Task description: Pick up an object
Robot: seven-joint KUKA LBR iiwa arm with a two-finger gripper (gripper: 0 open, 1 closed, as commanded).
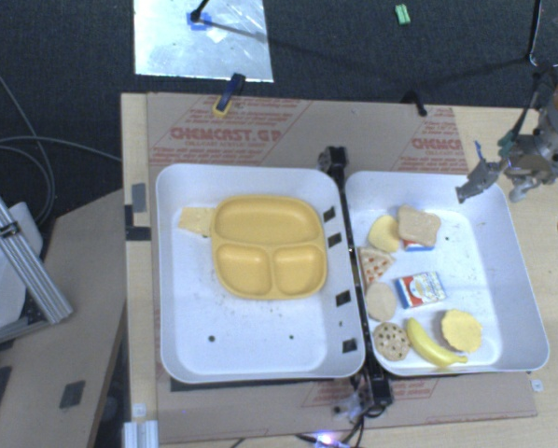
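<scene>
Nearest the camera, at the front of the right bin point(531, 329), lie a banana point(432, 345), a chocolate-chip cookie point(390, 341) and a round yellow piece point(461, 329), all well forward of the pincer point(498, 181) and to its left in this view. Next back: a plain round cracker point(382, 301), a small blue-and-white carton point(420, 289) and a pizza slice point(375, 266). Closest to the pincer among the candidates are a sandwich point(418, 227) and a pale yellow wedge point(384, 234), touching each other, still apart from the fingertips. The left bin point(167, 278) holds a yellow divided tray point(267, 246) with a flat yellow slice point(196, 220) just beside its far-left corner. The pincer hovers over the far right rim of the right bin, two fingers spread apart, nothing between them. Status: task not started in effect; no object is grasped or lifted. Remaining, by my judgement: choose a target, descend, close, raise. The sandwich looks the easiest reach, a thick tan block with a red layer at its base, probably soft toy material; the neighbouring wedge may crowd one finger. Farthest back, beyond the bins, a yellow-and-blue clip point(229, 94) on the cardboard.
</scene>
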